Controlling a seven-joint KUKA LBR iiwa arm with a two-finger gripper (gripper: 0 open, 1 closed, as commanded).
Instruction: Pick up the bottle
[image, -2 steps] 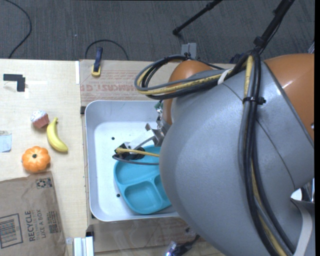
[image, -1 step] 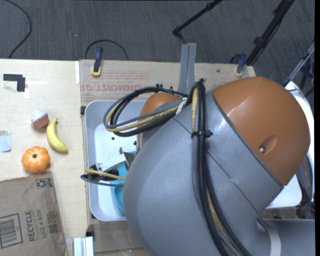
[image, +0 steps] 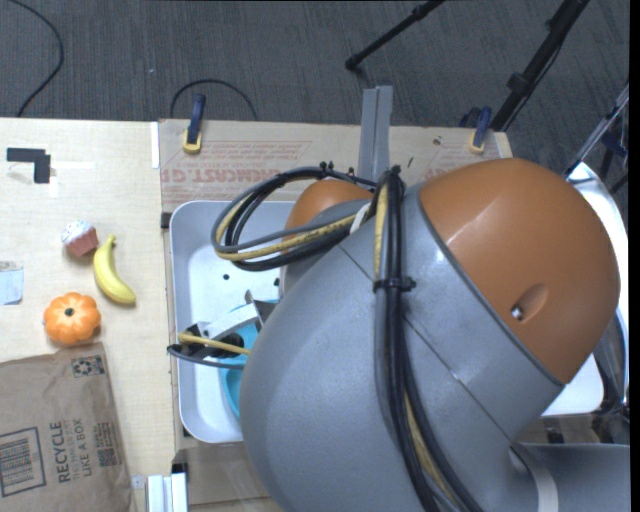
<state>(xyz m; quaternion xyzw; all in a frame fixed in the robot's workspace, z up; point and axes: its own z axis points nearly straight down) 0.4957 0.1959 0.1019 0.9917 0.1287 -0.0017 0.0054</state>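
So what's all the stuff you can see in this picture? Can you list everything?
banana: one, yellow, on the wooden board left of the bin
pumpkin: one, orange, small, just below and left of the banana
cupcake: one, pink with white top, just above and left of the banana
paper bag: one, brown, printed RECYCLE, bottom left corner
clamps: two, blue and yellow, on the board's far edge
bin: one, white, mostly hidden under the arm; something blue inside, too hidden to name
cables: a black and yellow bundle, looping over the arm
robot arm: one, grey with orange caps, covering the middle and right
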